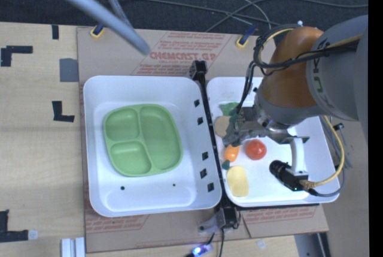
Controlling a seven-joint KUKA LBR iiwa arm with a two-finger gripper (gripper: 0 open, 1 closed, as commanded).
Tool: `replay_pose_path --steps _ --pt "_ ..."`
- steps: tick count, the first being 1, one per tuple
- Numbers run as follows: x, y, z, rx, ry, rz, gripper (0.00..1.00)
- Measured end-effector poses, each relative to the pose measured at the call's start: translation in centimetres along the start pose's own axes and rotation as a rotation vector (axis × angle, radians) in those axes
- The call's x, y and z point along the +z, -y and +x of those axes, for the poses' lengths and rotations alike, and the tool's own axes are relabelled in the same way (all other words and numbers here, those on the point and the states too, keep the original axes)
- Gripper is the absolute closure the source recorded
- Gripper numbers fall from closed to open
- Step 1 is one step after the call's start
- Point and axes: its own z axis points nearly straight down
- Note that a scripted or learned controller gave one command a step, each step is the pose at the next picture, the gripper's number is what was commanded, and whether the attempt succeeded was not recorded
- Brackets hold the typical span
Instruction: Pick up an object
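Observation:
My gripper (235, 132) reaches down into the left part of the right bin (270, 194), among several small objects. Right beside it lie an orange piece (231, 153) and a red round piece (255, 149). A pale yellow oblong piece (237, 181) rests nearer the front wall. A green piece (228, 109) and a tan piece (221, 124) lie just behind the gripper, partly hidden by it. The arm's body covers the finger tips, and nothing shows held.
The left bin (102, 91) holds a green divided plate (142, 139). A black divider (204, 124) runs between the two bins. The arm's wide grey and orange body hangs over the back right of the right bin.

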Motion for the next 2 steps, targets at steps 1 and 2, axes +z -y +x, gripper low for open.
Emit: replay_pose_path --steps 1,2 --pt "0.3 0.3 5.0 0.001 0.0 0.0 1.0" --pt "1.0 -0.5 10.7 -0.001 0.0 0.0 1.0"
